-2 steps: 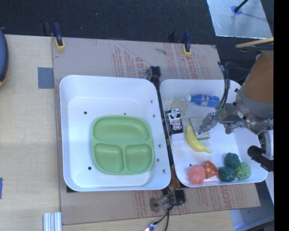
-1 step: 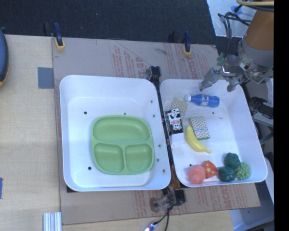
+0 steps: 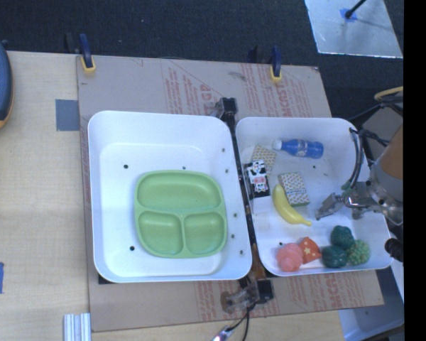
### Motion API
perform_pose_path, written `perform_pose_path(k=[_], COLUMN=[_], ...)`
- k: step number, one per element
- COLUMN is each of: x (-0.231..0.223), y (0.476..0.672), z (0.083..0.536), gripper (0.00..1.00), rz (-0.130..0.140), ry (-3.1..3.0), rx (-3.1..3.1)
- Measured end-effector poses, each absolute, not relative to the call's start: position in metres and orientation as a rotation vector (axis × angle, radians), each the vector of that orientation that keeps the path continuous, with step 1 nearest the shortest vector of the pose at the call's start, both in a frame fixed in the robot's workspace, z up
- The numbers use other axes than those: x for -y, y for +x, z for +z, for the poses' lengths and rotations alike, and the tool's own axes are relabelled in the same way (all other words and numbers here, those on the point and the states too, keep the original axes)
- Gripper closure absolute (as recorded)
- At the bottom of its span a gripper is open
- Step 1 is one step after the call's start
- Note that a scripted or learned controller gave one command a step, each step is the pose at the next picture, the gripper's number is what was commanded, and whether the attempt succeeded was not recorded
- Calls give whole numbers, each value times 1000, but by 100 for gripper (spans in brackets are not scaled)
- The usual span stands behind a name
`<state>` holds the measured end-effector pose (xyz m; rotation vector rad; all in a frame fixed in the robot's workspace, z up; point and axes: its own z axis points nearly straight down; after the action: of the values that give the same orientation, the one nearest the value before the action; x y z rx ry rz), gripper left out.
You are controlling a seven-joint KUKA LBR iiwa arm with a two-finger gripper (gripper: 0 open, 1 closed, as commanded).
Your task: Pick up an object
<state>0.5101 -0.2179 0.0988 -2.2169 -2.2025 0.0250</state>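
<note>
My gripper (image 3: 329,203) hangs low over the right bin (image 3: 339,129), fingers apart and holding nothing, just right of the banana (image 3: 290,209) and above the green toys (image 3: 343,247), likely lined up for a grab.

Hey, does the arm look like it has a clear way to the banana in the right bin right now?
Probably yes. The gripper sits low in the right bin, just right of the banana, with bare bin floor between them. The patterned box lies close above the banana and might crowd a grasp.
</note>
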Motion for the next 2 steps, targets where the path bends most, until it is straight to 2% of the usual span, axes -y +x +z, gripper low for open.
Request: perform_pose_path(k=[1, 2], x=[181, 145], y=[600, 634], z=[92, 95], gripper=[0, 0], rz=[-2, 10], ry=[-2211, -2230], rx=[2236, 2227])
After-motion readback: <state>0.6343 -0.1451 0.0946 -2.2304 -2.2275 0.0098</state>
